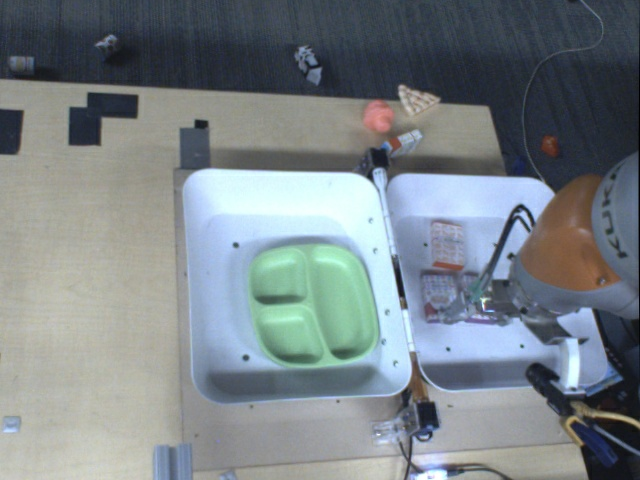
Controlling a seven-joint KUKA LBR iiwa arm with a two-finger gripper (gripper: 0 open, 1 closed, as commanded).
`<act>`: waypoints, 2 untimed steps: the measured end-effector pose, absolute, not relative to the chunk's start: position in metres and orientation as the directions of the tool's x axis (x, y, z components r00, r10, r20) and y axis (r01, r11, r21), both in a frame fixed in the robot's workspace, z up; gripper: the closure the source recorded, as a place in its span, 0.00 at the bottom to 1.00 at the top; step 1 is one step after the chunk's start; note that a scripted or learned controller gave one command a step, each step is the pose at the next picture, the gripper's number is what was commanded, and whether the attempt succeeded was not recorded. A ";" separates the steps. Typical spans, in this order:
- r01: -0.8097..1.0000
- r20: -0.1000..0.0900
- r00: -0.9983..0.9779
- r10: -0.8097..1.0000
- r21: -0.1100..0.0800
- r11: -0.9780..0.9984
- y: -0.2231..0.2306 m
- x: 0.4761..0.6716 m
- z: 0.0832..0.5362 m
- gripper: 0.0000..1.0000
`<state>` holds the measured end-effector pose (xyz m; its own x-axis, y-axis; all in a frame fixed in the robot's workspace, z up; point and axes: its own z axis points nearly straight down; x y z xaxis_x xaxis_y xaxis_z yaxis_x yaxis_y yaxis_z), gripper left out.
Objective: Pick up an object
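- My arm [580, 243] reaches in from the right over the right bin [500, 193], orange band uppermost.
- My gripper [462, 306] is low in that bin, right beside a packet [437, 290] with red print; I cannot tell how the gripper is set or whether it touches the packet.
- A second packet [447, 244] lies just beyond the first, toward the far wall.
- The left bin [215, 268] holds a green divided tray [312, 303], flat on the floor.
- On the bench beyond the bins rest a pink ball [378, 116] and a small wedge-shaped piece [417, 99].
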<state>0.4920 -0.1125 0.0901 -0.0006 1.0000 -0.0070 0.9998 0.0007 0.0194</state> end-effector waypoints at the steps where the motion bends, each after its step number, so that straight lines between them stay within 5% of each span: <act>1: 1.000 -0.002 -0.005 1.000 0.024 0.005 -0.110 0.495 0.103 1.00; 2: 1.000 -0.003 -0.005 1.000 0.024 0.005 -0.110 0.495 0.103 0.00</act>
